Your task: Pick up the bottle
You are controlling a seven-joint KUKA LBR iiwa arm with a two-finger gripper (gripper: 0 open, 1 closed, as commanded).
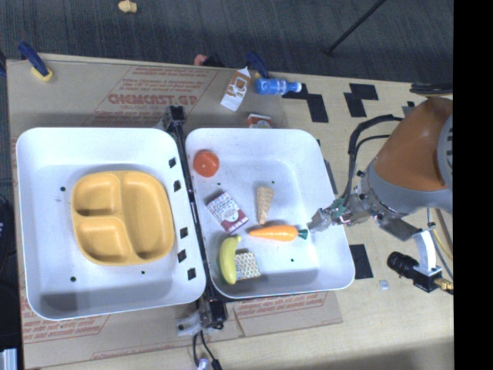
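Gripper: you see the gripper (322,220) low over the right edge of the right bin (327,177), reaching in from the right; whether its fingers are open or closed you cannot tell at this size, and nothing shows between them
Carrot: the orange carrot (273,233) lies just left of the fingertips, its green end toward them; you cannot tell if they touch
Bottle: the blue bottle (271,87) lies on its side on the bench, outside both bins, well apart from the fingers, up and to their left, past the right bin's far rim
Cone: a tan cone (264,200) lies left of the fingers and a little above the carrot
Others in the right bin: farther left you find a red-and-white packet (226,211), a banana (229,260) touching a patterned packet (247,266), and an orange ball (206,163)
Left bin: the left bin (35,176) holds a yellow divided tray (122,215), farthest from the fingers
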